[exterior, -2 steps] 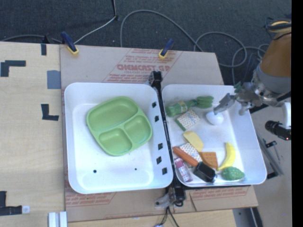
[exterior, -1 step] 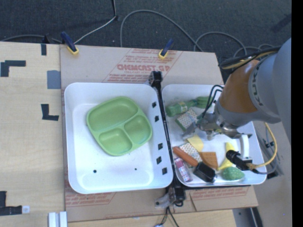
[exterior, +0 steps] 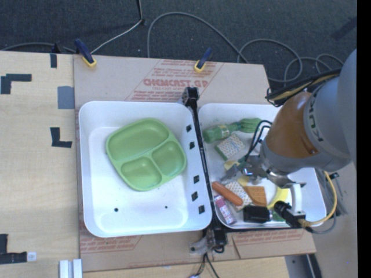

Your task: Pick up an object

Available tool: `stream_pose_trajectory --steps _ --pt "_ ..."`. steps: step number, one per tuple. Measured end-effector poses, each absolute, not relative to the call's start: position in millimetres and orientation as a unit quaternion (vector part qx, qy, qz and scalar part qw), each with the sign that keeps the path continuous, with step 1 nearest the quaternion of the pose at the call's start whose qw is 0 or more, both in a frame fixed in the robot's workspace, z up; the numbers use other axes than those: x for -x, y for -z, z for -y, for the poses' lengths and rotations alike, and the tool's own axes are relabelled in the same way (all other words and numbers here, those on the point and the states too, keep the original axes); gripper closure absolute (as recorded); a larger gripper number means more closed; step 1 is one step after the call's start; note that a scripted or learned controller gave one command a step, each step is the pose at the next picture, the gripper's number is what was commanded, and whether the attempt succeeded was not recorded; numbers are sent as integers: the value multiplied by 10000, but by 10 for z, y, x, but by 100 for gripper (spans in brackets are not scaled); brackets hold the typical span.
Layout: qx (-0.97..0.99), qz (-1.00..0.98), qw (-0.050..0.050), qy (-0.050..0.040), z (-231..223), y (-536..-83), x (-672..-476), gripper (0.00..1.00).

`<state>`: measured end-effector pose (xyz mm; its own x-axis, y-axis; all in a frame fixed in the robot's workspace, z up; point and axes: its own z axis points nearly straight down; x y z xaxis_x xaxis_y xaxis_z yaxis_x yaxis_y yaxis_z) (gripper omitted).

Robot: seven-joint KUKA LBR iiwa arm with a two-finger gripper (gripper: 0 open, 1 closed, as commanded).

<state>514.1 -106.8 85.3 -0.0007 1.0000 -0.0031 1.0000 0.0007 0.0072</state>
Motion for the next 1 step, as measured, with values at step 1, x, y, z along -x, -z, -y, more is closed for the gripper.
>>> stream_pose_trajectory --steps 1 --pt "-7066 -7076 18 -7 993 -848 -5749 0"
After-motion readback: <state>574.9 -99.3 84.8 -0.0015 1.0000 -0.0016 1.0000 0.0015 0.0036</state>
